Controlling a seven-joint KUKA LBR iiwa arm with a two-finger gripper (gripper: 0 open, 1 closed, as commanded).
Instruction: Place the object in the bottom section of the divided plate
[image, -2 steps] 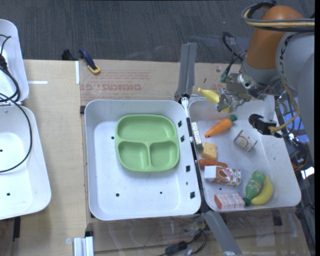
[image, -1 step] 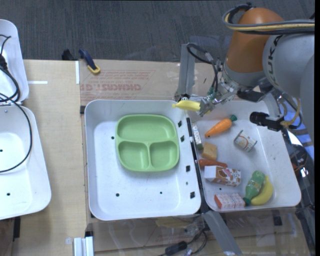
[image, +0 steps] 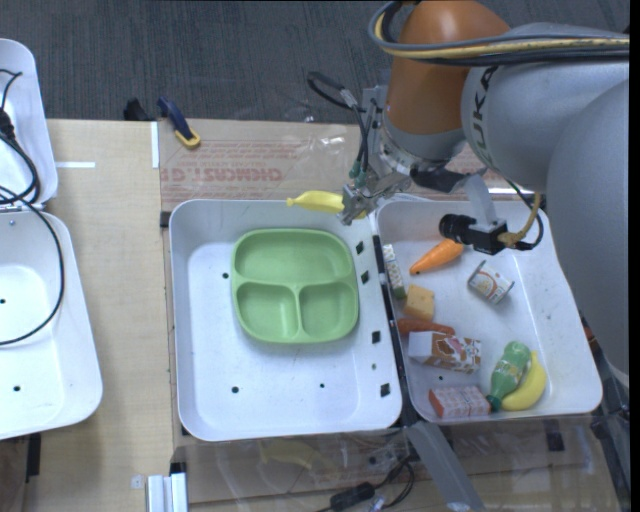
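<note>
Risk lies in grip: the tool (image: 352, 207) seems clamped on one end of the yellow object (image: 314, 201), above the left bin's (image: 190, 330) far rim, so it may slip short of the green plate (image: 295, 284).

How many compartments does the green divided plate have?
3. On the green divided plate in the left bin: one wide compartment across the far side, two smaller ones side by side on the near side.

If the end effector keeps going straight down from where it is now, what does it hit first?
Most likely the back rim of the left bin, beside the yellow object at the end effector. It appears short of the green plate, though depth is unclear.
</note>
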